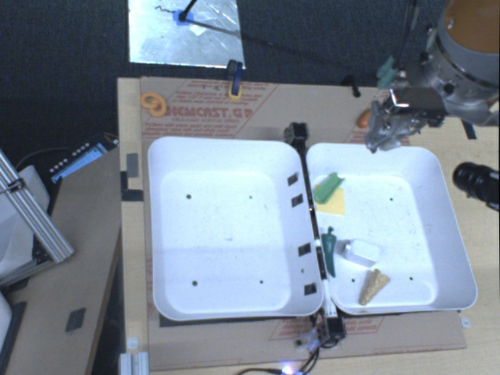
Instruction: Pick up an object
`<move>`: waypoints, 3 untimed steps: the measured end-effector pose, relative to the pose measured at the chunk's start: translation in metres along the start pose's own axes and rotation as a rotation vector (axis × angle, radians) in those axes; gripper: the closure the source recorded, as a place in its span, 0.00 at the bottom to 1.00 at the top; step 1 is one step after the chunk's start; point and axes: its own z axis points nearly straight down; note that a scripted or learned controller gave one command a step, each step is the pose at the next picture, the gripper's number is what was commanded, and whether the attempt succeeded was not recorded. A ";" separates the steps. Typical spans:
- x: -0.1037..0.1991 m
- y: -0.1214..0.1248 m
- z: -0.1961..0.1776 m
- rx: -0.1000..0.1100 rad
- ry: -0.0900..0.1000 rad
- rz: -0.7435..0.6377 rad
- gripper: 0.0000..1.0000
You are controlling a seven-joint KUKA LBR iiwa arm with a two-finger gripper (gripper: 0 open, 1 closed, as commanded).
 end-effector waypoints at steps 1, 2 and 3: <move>0.035 0.000 -0.010 0.001 0.000 0.003 1.00; 0.080 0.001 -0.020 0.001 0.001 0.001 1.00; 0.134 -0.001 0.122 0.016 -0.005 -0.001 1.00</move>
